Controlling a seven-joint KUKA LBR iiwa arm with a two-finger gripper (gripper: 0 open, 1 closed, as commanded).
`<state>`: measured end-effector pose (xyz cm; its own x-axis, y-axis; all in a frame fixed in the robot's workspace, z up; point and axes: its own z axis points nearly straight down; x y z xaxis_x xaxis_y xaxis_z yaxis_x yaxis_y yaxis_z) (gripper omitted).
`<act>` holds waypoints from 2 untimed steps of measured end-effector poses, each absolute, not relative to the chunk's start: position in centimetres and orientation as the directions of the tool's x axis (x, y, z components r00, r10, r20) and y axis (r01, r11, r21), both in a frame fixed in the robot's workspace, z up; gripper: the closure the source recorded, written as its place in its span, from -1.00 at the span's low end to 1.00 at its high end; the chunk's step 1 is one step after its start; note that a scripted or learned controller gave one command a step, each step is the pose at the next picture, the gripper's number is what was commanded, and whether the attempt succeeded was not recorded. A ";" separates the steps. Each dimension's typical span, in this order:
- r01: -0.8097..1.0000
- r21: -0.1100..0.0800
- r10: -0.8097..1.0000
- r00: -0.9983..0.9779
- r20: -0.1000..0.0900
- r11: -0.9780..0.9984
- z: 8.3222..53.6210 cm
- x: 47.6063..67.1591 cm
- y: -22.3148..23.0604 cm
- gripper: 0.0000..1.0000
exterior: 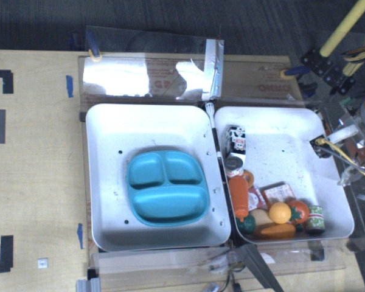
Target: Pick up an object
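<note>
Clustered toys (274, 215) are seen in the near corner of the right bin (292, 126): an orange carrot (238, 196), a yellow ball (280, 212), a tomato (299, 210) beside it. A cow-print carton (236, 140) lies farther back along the bin's left wall. A blue tray (168, 185) is seated in the left bin (109, 132). At the right bin's right edge, arm hardware (337, 142) is glimpsed; the gripper's state cannot be told.

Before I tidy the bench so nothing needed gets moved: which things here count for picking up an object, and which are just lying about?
For the job:
- cluster of small toy foods in right white bin
- small black-and-white cow-print carton

Lying about:
- blue divided plastic tray in left white bin
- clear plastic sheet behind the bins
</note>
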<state>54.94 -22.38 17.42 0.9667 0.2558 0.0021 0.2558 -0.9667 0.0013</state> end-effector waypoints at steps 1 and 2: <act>0.209 -0.014 0.209 0.978 0.009 -0.978 9.2 59.3 -21.4 -1.00; 0.206 -0.009 0.206 0.979 0.000 -0.978 12.1 53.6 -22.0 -1.00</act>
